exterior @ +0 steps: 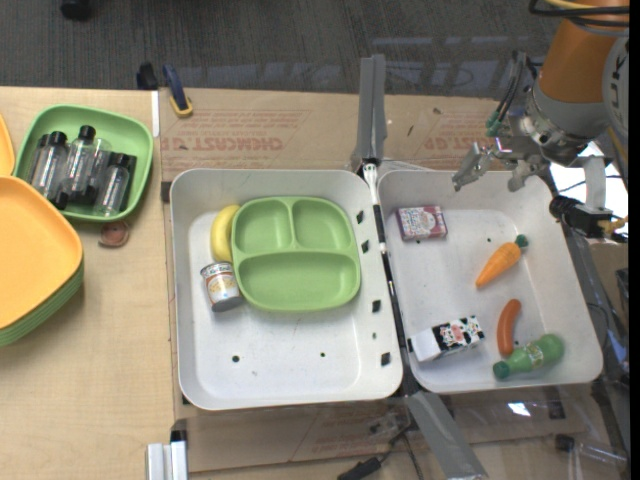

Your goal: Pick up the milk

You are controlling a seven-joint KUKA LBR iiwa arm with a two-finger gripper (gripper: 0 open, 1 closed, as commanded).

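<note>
The milk [448,338] is a small white carton with black cow patches. It lies on its side near the front of the right bin [575,268], next to the wall shared with the left bin. My gripper [494,173] hangs over the back rim of the right bin, far behind the milk and a little to its right. Its two fingers [468,171] stand apart, open, with nothing between them.
The right bin also holds a pink box [421,222], a carrot [499,263], a red sausage [508,326] and a green bottle [528,357] close to the milk. The left bin [290,368] holds a green divided plate [295,253], a banana [222,231] and a can [221,286].
</note>
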